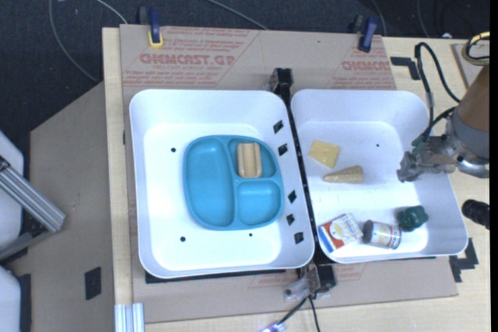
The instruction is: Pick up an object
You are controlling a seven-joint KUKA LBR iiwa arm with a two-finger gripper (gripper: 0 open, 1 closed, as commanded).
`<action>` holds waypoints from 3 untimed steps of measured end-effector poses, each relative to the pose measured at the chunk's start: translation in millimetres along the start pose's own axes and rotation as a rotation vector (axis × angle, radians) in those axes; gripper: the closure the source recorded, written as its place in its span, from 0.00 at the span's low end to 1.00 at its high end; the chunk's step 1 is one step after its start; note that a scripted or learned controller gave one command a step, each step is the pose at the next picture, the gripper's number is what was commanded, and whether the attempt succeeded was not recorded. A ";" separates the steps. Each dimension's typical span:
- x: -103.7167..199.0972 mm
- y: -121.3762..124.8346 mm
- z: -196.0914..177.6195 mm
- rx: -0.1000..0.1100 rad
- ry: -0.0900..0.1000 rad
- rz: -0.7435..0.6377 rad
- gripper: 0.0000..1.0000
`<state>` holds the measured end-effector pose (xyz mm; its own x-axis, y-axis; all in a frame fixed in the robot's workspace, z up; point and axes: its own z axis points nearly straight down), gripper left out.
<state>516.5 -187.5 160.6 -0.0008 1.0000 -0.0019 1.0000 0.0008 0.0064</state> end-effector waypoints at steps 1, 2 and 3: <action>1.3 -5.0 -62.1 0.000 0.000 0.000 1.00; 11.1 -1.1 -119.1 -0.002 0.000 -0.002 1.00; 57.7 23.5 -102.5 0.006 0.003 -0.005 1.00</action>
<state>539.3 -129.6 263.1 -0.0059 1.0000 0.0010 1.0000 0.0059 0.0008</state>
